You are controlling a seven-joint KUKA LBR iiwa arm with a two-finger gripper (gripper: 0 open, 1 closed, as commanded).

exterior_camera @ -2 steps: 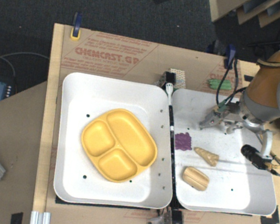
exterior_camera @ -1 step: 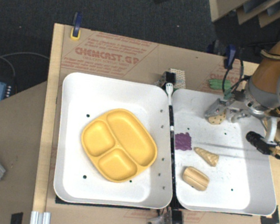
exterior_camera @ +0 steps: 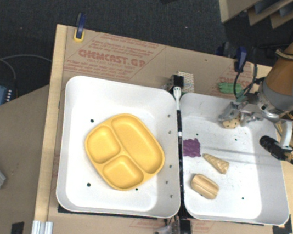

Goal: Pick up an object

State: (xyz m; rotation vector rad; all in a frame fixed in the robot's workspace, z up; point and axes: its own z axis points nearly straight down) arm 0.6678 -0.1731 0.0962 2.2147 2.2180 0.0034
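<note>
Left white bin: yellow three-compartment plastic plate | right white bin: purple scrap, tan cone, tan bread-like roll | gripper at far rim, clenched on small beige object

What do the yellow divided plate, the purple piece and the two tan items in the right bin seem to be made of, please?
The yellow divided plate looks like moulded plastic: even colour, soft sheen, rounded compartment walls. The purple piece appears matte and flat with ragged edges, perhaps felt or foam. The tan cone and tan loaf-shaped piece look like matte toy food, plastic or wood; the view leaves that open.
</note>
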